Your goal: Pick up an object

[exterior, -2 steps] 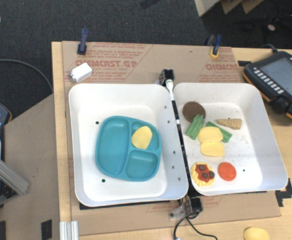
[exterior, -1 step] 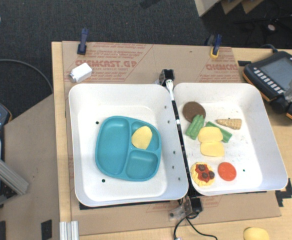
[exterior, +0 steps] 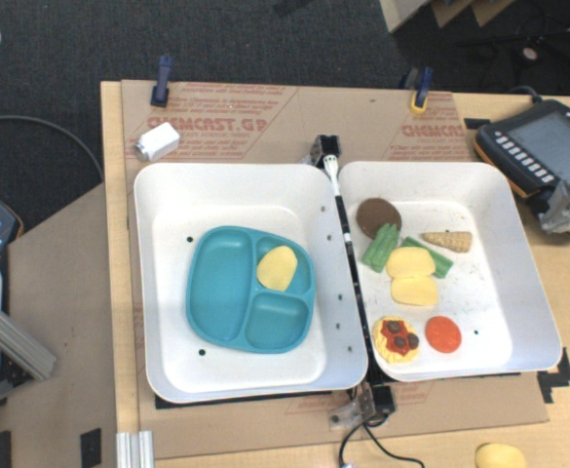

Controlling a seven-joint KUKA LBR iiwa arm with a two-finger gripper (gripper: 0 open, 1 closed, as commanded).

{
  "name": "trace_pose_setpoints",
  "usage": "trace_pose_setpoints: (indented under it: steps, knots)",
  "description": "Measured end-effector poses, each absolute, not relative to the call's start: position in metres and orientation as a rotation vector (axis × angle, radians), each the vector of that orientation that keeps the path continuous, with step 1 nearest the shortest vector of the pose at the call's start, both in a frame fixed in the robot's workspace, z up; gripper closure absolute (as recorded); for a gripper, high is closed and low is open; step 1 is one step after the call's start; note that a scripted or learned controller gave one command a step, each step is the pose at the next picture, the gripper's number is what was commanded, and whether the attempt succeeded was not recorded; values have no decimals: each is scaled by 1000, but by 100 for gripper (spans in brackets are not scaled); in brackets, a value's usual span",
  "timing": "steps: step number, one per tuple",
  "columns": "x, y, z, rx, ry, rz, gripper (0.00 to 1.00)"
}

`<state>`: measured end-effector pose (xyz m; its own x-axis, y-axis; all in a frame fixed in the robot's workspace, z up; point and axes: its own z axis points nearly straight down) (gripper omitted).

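Jaws state: can't tell. Yellow piece sits in blue tray, left bin. Right bin holds brown disc, cone, pizza, tomato.

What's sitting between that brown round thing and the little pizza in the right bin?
In the camera view, two yellow pieces lie stacked between the brown round piece and the pizza, with a green piece beside them.
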<state>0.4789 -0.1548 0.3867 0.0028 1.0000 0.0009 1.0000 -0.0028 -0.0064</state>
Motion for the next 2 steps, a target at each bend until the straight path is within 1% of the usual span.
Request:
trace_pose_setpoints:
  steps: [1,2]
  knots:
    - [482,-229,482,-2239,-2226,-4,100]
    - [479,-223,398,-2218,-2215,5,100]
